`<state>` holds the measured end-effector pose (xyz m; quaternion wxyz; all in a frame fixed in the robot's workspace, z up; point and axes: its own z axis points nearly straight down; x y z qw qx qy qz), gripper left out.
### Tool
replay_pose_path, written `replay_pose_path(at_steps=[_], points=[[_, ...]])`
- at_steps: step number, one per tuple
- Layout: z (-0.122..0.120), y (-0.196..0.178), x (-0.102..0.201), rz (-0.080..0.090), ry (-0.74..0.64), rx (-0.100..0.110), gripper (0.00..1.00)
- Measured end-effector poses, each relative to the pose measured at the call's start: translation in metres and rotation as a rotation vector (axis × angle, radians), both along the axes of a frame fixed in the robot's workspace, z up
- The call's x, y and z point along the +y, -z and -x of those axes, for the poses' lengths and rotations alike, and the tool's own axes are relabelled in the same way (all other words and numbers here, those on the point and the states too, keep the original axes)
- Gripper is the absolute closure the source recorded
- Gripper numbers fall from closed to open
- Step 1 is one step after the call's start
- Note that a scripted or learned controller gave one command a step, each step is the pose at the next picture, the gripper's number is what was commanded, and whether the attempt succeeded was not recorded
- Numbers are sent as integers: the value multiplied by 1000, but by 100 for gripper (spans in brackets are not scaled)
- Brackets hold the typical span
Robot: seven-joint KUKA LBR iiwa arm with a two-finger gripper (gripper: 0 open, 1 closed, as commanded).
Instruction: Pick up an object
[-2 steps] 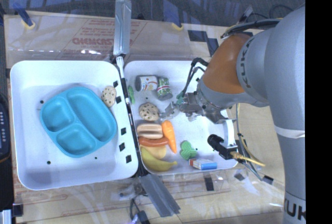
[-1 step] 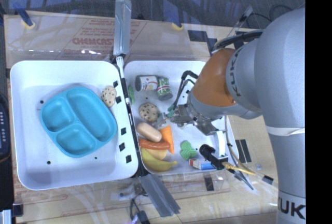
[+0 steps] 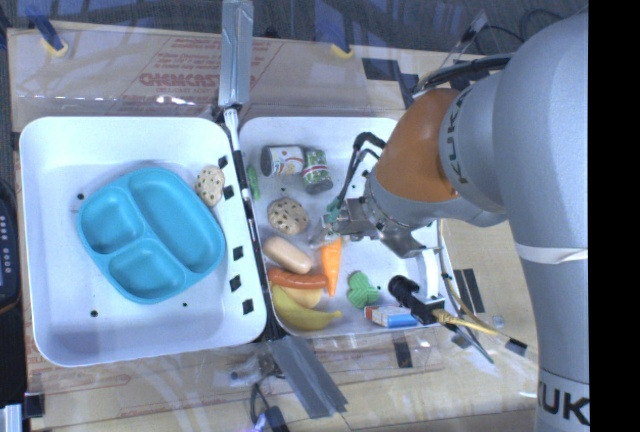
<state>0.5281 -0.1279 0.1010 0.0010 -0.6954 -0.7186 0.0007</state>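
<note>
Fruit is sitting nearest the camera: a curved yellow plastic banana [image 3: 305, 312] is lying along the near wall of the shallow white bin on the view's right [image 3: 300, 128]. Beside it, toward the view's right, a small flat box with blue and red printing [image 3: 390, 318] is resting by the same wall. Just beyond these, a lumpy green plastic toy [image 3: 362, 291] is sitting on the bin floor, and a long red-orange sausage [image 3: 297, 278] is lying across the top of the banana, touching it.

A pointed orange plastic carrot [image 3: 331, 265] is lying between the sausage and the green toy, running away from the camera. Its far end is reaching up right under the two-finger gripper [image 3: 335, 220], which is hovering over the middle of this bin; whether the gripper is spread or closed cannot be told, and nothing is visibly held in it. The carrot is resting on the bin floor.

Left of the carrot, a tan oblong bread roll [image 3: 287, 252] is lying near the sausage, and beyond it a round chocolate-chip cookie [image 3: 287, 215] is lying flat. Farther still, a pale labelled can [image 3: 285, 160] and a small green can [image 3: 316, 170] are sitting side by side near the far wall.

In the white bin on the view's left [image 3: 60, 310], a light blue divided plastic plate [image 3: 150, 235] is lying, with a second round cookie [image 3: 209, 185] just beside its far right corner.

The grey arm [image 3: 540, 150] with its orange band [image 3: 420, 150] is reaching in over the right bin.
</note>
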Motion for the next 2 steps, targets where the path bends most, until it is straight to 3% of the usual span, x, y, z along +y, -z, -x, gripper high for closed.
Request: replay_pose_path(at_steps=[1, 2], points=[[-56, -94, 57, -1, -54, -8, 100], [-120, -104, 29, 1, 73, -1, 100]])
